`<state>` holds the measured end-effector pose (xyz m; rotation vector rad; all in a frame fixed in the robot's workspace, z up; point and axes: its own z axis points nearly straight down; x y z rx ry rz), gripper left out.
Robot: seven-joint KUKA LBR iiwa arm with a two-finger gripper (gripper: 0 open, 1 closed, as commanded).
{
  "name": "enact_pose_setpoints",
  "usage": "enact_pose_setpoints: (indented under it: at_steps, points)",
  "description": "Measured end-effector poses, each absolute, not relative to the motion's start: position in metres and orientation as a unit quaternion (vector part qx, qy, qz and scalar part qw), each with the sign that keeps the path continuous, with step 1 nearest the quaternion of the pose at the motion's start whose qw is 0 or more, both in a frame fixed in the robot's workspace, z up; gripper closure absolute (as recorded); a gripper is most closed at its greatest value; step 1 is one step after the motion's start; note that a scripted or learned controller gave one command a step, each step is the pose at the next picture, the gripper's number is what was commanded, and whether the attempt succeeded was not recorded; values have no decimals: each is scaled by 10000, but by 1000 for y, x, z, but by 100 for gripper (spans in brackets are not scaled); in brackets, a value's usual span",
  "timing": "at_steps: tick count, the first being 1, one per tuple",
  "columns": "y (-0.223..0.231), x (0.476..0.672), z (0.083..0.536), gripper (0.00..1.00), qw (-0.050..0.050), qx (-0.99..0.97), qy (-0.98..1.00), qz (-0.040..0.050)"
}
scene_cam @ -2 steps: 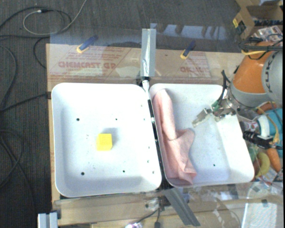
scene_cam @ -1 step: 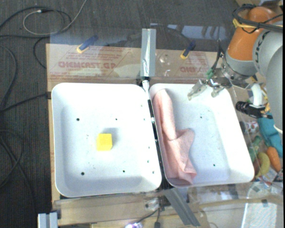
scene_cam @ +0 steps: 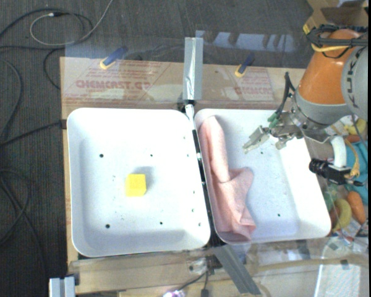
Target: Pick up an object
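Bins take up most of the frame: the left bin [scene_cam: 86, 228] fills the centre left, the right bin [scene_cam: 303, 209] the centre right, and they are set rim to rim so that anything dropped from one is caught by the other. The arm [scene_cam: 328, 79] is seen at the upper right, reached in over the right bin's upper right part, with its orange band above the wrist. A pink cloth [scene_cam: 226, 178] is draped along the right bin's left wall, from the upper edge down to the lower left corner; it is judged to be slumped there because it is limp. The gripper [scene_cam: 255, 142] is held above the bare floor of the right bin, just right of the cloth's upper end and apart from it. Its fingers are seen slightly parted, and nothing is held between them. A small yellow block [scene_cam: 136, 185] is lying flat near the middle of the left bin, well apart from the gripper.
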<state>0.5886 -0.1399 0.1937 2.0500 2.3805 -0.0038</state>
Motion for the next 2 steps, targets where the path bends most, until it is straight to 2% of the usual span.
enact_pose_setpoints:
  at_steps: [1,2]
  points:
    - [-104,530,98,0,60,6655,7464,37]
    - [-102,531,108,100,41,6649,7469,52]
